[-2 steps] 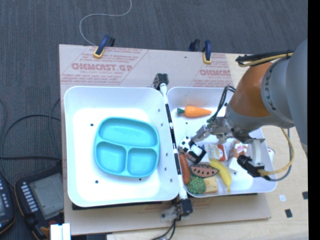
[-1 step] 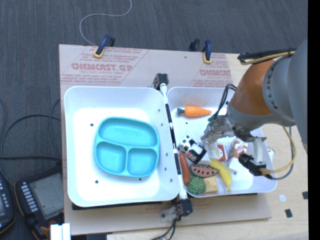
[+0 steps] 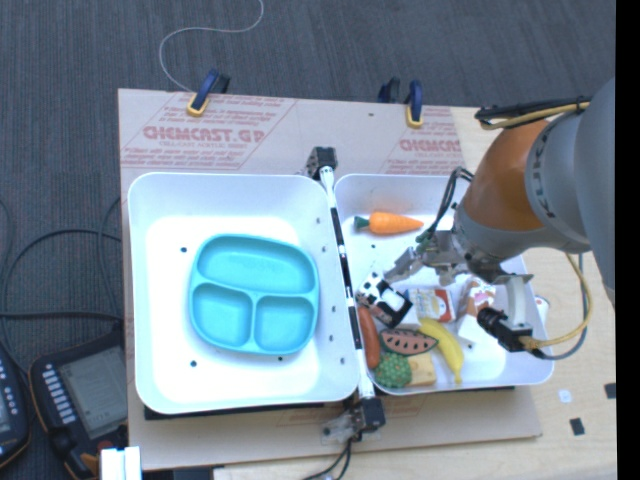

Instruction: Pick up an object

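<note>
Fingers [image 3: 400, 268] look parted and hold nothing above my crowded toy pile [image 3: 415, 338], so I risk a glancing miss.

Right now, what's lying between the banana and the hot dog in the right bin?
In the camera view, a watermelon slice lies between the hot dog and the banana.
</note>
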Motion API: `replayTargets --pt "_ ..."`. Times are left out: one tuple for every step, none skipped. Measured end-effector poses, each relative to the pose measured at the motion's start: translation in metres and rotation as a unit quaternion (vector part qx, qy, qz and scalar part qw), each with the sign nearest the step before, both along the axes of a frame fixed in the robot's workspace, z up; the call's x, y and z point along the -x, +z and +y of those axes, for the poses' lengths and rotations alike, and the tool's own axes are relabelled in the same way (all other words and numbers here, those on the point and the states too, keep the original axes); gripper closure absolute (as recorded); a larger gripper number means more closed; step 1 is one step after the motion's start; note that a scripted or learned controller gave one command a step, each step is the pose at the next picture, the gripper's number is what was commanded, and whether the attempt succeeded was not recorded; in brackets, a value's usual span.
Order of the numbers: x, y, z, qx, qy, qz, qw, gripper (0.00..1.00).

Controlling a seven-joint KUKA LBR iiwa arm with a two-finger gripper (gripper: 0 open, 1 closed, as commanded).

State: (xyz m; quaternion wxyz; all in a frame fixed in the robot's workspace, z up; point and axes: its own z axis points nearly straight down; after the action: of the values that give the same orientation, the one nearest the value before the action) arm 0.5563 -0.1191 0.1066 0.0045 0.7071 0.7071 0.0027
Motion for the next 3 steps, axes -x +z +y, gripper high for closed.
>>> replayTargets --pt "0.0644 -0.0186 0.0064 0.0011 -0.001 -0.001 1.0000 0.00" --pt "0.0633 -0.0088 0.0067 0.0004 -0.001 -0.001 1.0000 1.00" --pt "0.0635 -0.0090 0.0068 0.0002 -0.001 -0.001 1.0000 0.00"
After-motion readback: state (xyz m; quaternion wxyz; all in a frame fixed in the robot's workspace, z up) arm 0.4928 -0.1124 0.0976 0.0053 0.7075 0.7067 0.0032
